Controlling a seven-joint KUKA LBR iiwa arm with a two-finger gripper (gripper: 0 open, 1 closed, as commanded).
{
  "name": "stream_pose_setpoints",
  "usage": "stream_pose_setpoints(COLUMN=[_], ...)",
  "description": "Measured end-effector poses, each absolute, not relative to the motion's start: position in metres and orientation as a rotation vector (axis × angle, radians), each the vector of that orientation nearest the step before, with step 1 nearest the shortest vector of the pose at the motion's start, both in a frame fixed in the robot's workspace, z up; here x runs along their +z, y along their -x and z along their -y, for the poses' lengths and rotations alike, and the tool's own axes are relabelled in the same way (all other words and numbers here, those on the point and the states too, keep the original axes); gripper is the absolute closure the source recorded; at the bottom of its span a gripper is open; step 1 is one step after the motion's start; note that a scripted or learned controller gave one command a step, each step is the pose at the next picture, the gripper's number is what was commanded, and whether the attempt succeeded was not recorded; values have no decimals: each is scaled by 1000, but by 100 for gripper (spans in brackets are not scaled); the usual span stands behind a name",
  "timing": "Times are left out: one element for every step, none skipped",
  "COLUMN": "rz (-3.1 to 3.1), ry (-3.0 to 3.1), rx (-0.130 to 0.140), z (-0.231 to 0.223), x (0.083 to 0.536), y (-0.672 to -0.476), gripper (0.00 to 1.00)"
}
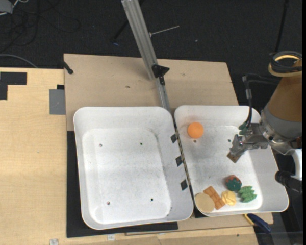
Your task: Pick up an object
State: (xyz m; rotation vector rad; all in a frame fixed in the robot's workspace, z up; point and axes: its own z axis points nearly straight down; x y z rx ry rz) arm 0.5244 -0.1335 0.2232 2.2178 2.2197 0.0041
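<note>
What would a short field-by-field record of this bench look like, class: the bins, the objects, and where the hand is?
left bin: white, shallow, bare floor with small dark dots
right bin: white, shallow, holds all the objects
orange ball: alone near the right bin's far left part
cluster: near edge of the right bin; tan disc, orange piece, yellow piece, dark teal and red piece, green piece
hand: over the right bin's right side, apart from the ball and the cluster
object held: none seen
</note>
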Motion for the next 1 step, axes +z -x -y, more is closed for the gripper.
stream_pose_setpoints(rz=[-2221], ry=[-2220], rx=[1], z=[135], x=[259], y=[-525], gripper=[100])
